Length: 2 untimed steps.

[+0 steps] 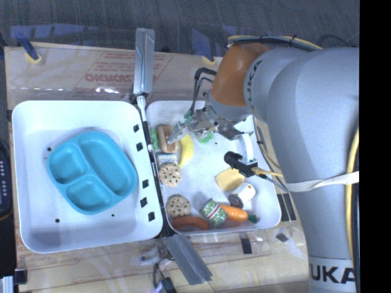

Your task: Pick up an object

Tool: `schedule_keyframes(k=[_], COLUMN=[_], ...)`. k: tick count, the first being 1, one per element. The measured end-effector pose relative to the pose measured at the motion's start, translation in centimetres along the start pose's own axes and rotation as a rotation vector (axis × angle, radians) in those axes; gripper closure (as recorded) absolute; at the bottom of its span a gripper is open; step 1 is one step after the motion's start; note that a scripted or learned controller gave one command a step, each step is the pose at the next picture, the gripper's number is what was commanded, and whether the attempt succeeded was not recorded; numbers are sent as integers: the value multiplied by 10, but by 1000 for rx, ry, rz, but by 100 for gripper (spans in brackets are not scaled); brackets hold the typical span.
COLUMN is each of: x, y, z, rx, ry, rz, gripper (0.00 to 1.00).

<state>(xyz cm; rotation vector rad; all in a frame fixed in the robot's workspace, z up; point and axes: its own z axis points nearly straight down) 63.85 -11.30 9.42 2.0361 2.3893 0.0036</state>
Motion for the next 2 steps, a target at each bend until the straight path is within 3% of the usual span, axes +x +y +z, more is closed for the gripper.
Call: schedule_keyframes(k=[1, 2], x=[0, 33], y=[3, 26], z=[-15, -133], rx=[-6, -2], ry=[-2, -1], rz=[-4, 224], gripper=[100, 100])
